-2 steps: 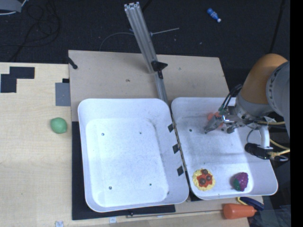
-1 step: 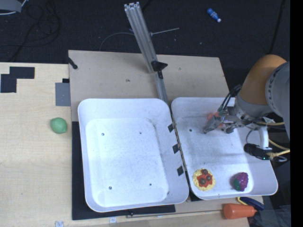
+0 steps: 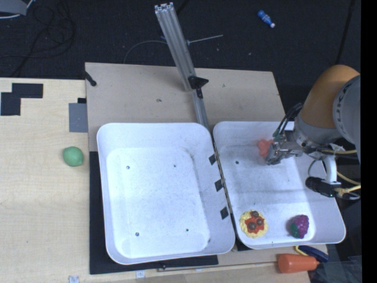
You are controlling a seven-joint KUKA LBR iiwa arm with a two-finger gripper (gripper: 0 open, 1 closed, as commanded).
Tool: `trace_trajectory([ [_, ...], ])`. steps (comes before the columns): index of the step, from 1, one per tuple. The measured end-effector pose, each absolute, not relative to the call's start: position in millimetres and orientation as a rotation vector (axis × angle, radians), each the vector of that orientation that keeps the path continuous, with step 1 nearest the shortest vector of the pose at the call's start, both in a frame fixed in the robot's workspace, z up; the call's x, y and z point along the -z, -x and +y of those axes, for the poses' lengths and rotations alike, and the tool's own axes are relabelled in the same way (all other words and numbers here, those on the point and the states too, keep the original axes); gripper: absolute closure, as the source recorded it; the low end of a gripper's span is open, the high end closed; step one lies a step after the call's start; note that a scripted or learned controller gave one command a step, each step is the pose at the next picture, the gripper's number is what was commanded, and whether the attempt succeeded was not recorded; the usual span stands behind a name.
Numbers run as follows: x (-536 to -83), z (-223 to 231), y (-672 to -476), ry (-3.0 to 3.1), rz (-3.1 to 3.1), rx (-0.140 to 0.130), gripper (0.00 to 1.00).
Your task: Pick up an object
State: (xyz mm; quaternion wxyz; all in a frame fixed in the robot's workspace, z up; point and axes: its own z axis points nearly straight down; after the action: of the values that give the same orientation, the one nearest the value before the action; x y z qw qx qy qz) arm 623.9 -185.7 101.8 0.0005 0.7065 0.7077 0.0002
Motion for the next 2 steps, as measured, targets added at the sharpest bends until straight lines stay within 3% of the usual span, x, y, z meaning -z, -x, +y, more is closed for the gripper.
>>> trace_trajectory([
  [2,-216,-194,-636.1,-2.219,2.218,-0.004,1.0],
])
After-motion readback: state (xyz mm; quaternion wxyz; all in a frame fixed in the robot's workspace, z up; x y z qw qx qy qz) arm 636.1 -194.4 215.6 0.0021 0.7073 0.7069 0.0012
